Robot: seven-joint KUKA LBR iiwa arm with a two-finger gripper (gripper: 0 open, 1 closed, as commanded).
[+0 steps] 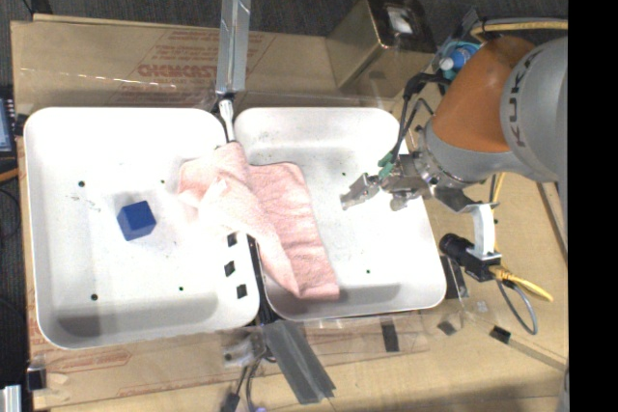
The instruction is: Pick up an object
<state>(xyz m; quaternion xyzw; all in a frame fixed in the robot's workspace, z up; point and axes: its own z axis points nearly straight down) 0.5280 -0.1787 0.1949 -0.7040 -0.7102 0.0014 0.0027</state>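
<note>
across the ridge between the two bins lies a pink towel [275, 212], soft and light; pinch a raised fold. right of it the gripper [359, 195] hangs spread, holding nothing.

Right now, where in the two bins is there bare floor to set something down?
Left bin: bare around the blue cube, especially its near and far ends. Right bin: bare between the pink towel and the gripper. The towel crowds the divider.
</note>
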